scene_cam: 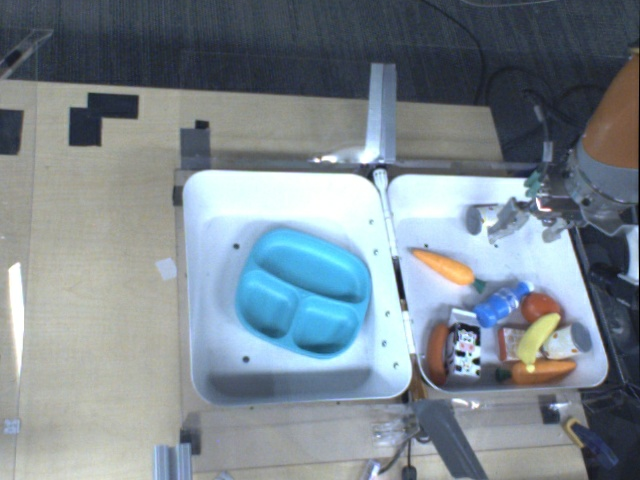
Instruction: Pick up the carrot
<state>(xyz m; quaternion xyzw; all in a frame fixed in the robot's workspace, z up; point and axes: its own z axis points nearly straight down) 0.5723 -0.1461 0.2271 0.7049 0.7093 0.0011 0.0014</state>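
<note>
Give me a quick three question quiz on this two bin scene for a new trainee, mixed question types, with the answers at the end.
1. True or false: the carrot lies in the same bin as the blue divided tray.
2. Which bin is the gripper over? A) left bin B) right bin C) neither.
3. Fill in: the yellow item among the pile near the right bin's front corner is a ____.

Key:
1. False; the carrot is in the right bin, the tray in the left bin.
2. B.
3. Banana.
</note>
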